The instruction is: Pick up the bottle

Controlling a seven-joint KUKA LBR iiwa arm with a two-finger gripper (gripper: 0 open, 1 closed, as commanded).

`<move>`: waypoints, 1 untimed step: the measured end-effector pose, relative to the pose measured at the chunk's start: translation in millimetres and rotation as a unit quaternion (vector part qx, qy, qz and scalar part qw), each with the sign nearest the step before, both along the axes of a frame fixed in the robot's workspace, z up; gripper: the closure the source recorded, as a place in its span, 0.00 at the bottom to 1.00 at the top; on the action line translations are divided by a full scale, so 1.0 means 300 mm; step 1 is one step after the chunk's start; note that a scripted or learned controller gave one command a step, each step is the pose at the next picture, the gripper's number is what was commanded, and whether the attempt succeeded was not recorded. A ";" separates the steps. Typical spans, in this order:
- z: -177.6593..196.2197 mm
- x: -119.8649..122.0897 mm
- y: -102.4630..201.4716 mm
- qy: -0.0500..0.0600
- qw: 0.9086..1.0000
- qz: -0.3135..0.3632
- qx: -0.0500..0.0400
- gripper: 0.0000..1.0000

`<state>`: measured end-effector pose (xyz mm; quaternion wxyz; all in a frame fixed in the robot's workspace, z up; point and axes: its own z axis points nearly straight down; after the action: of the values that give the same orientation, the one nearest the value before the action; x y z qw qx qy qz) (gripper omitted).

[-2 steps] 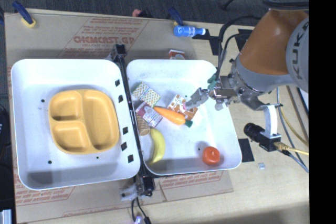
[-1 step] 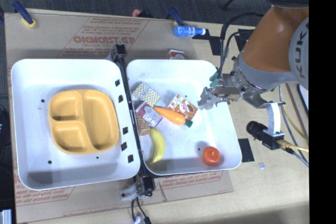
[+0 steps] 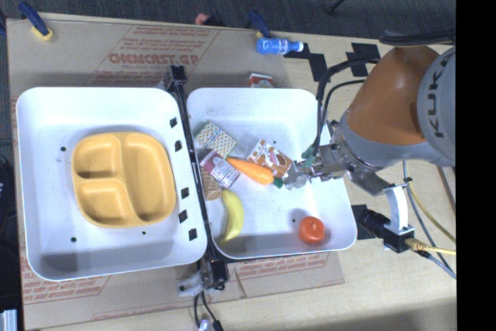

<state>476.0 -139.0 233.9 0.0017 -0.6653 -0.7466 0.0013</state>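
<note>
A small blue bottle [image 3: 273, 46] lies on its side on the cardboard behind the right bin [image 3: 256, 101], outside it, with its pale cap end pointing right. My gripper [image 3: 293, 177] is down inside the right bin, well in front of the bottle and far from it. The gripper's tip sits just right of an orange carrot [image 3: 249, 170] and below a red-and-white snack packet [image 3: 269, 155]. The grey arm with its orange band [image 3: 391, 101] comes in from the right over the bin's right wall.
The right bin also holds a banana [image 3: 231, 215], a red tomato [image 3: 311, 229] and several snack packets [image 3: 216, 140]. The left bin [image 3: 46, 112] holds a yellow divided plate [image 3: 124, 178]. Blue clamps [image 3: 35, 19] sit at the bench's back edge. Cables run at the right.
</note>
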 end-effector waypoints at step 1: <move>-0.081 0.001 0.179 0.000 0.987 0.161 0.001 1.00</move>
<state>476.3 -85.2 209.5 0.0021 -0.5366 -0.8438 0.0007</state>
